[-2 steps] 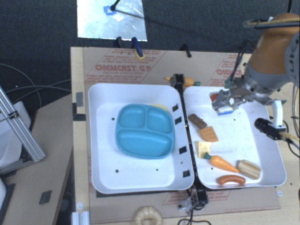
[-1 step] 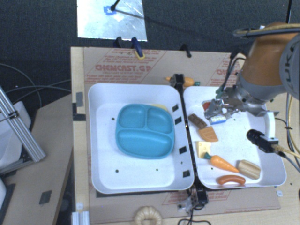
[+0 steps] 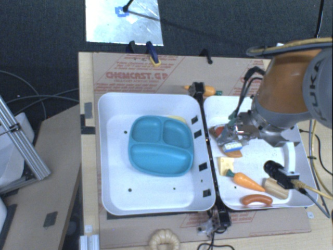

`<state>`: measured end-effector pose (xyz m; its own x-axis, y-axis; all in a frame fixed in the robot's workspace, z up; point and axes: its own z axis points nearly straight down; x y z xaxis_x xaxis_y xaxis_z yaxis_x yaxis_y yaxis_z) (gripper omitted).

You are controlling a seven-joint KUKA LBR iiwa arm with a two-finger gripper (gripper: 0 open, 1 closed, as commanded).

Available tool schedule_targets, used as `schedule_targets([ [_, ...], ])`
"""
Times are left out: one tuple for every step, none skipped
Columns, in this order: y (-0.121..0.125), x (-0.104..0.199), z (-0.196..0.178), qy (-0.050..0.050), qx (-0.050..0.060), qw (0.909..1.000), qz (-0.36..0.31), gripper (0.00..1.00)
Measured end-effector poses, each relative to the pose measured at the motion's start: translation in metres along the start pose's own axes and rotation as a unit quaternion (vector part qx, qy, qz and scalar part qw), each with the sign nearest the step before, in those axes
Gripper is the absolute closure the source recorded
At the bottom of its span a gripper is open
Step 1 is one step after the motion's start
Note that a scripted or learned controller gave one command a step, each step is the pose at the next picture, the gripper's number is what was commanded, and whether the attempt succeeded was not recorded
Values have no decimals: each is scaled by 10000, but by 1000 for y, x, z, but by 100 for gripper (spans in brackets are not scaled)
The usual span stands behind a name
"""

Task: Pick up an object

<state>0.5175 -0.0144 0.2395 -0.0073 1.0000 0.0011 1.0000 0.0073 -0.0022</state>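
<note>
My gripper (image 3: 230, 134) is down in the right bin (image 3: 291, 204), near its left wall, with the grey and orange arm above it to the right. Just below it lies a small white, blue and orange item (image 3: 234, 149). A reddish-brown piece (image 3: 215, 131) lies right at the gripper's left. I cannot make out anything held. Nearer the front of that bin lie a yellow cheese wedge (image 3: 225, 165), a carrot (image 3: 245, 180) and a red sausage (image 3: 256, 199).
The left bin (image 3: 112, 191) holds a blue divided plate (image 3: 160, 145) with a yellow scrap (image 3: 179, 119) at its far edge. An orange item (image 3: 208, 91) sits behind the bins. A pale ring (image 3: 165, 239) lies in front of them.
</note>
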Motion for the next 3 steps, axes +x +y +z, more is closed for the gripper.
schedule_targets([
  [-18, 20, 23, 1, -3, 10000, 1, 100],
  [-22, 15, 5, -3, -26, 10000, 34, 100],
  [-15, 21, 15, -6, -13, 10000, 17, 100],
])
